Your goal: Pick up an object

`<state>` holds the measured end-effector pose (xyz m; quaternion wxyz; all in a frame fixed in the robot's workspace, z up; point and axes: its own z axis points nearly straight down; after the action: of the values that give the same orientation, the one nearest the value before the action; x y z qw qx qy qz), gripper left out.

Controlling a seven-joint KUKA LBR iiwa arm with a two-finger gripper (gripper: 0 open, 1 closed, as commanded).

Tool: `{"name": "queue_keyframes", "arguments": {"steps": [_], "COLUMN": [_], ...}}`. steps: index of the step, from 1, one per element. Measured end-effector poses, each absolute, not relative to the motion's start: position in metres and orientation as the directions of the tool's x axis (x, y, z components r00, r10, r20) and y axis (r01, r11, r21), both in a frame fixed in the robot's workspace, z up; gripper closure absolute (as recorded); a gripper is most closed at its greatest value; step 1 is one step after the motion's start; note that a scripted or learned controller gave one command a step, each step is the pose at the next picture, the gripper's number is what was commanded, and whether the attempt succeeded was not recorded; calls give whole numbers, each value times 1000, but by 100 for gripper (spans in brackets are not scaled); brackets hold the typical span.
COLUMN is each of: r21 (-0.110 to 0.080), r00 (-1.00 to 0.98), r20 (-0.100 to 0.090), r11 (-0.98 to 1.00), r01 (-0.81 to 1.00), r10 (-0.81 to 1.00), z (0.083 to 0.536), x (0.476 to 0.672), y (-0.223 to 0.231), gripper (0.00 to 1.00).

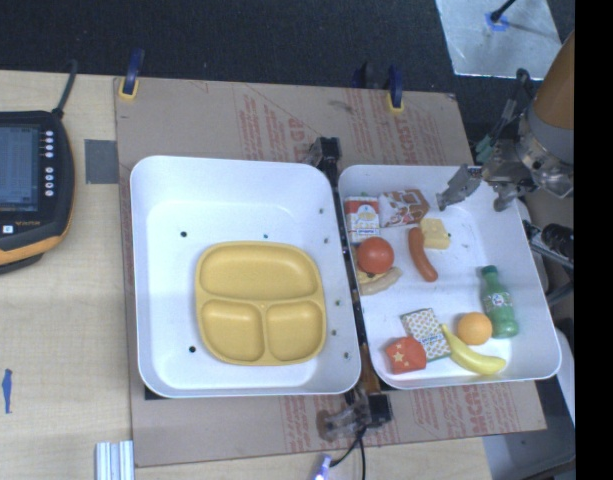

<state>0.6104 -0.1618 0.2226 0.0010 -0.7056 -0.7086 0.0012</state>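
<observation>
Camera view: gripper point(476, 193) hovers over right bin point(546, 343), just beyond the cheese wedge point(435, 233). Jaws spread apart, nothing between them.

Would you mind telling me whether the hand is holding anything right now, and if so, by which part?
Nothing is held. The hand hovers over the right bin's far right corner, with no item between its fingers; the cheese lies nearest, untouched.

The bench point(46, 368) bears cardboard point(246, 118) (clamped), two white bins point(156, 268) and a pendant point(21, 193).
</observation>
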Motion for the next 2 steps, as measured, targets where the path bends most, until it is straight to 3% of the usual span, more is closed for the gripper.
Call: {"name": "queue_keyframes", "arguments": {"steps": [1,2], "r21": [-5,-5], "r00": [-5,-6], "r20": [-1,-2], "r11": [5,6], "r01": [1000,1000], "r10": [1000,1000], "z": [91,102], "x": [608,609], "y": [-161,-162], "gripper": [0,100]}}
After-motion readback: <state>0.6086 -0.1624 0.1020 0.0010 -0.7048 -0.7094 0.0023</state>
